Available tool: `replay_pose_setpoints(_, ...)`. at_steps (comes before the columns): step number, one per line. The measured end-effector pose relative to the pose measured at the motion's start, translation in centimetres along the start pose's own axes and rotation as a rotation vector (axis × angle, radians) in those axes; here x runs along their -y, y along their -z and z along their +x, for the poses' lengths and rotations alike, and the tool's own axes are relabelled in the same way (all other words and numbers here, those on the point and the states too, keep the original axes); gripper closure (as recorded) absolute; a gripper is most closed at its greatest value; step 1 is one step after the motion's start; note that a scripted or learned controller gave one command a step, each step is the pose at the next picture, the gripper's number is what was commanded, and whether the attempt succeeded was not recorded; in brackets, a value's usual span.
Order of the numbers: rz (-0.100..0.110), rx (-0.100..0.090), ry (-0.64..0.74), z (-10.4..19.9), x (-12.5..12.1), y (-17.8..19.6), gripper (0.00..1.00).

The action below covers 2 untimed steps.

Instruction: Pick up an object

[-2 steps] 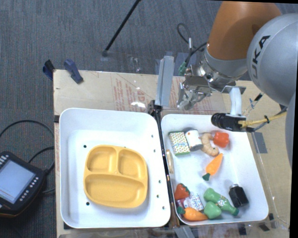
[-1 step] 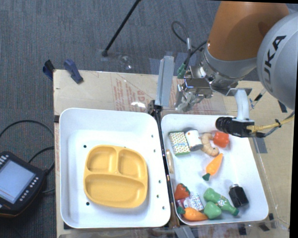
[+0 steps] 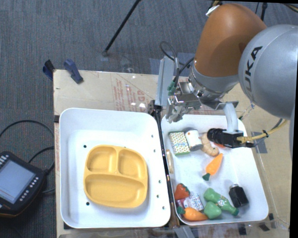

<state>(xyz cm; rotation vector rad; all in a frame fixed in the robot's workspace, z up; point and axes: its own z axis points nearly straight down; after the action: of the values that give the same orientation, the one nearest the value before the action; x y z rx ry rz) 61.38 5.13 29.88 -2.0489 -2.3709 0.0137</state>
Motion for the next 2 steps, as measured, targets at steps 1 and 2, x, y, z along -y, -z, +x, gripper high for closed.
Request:
replay_pose_setpoints(1, 0.001, 0.0, 0.156, 3.9, -3.5, -8.0, 1.0)
replay_pose_setpoints(2, -0.019, 0.002, 0.086, -1.4, -2.2, 6.5, 1.0)
